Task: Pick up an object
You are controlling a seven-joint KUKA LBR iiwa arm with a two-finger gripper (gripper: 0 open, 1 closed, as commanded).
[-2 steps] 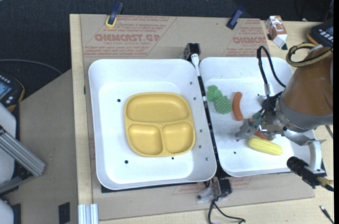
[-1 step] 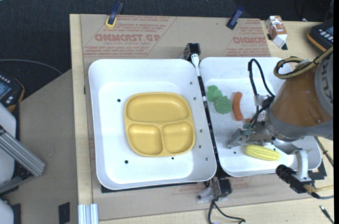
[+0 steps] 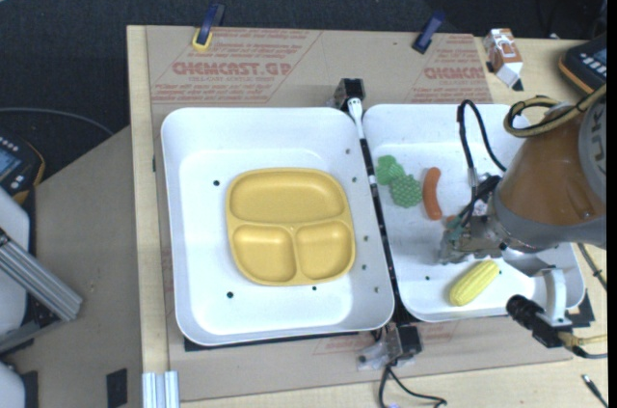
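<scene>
Claw low in right bin, above toy corn.

The claw (image 3: 461, 240) hangs just above the yellow plastic corn cob (image 3: 473, 282) in the right white bin (image 3: 415, 300); finger state cannot be told. Recommend centring over the cob before closing, clear of the orange plastic sausage (image 3: 432, 192).

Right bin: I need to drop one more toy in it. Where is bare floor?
Bare floor lies along the right bin's far wall, above the green toy and sausage, and in its near-left corner. Around the gripper and corn it is crowded.
</scene>
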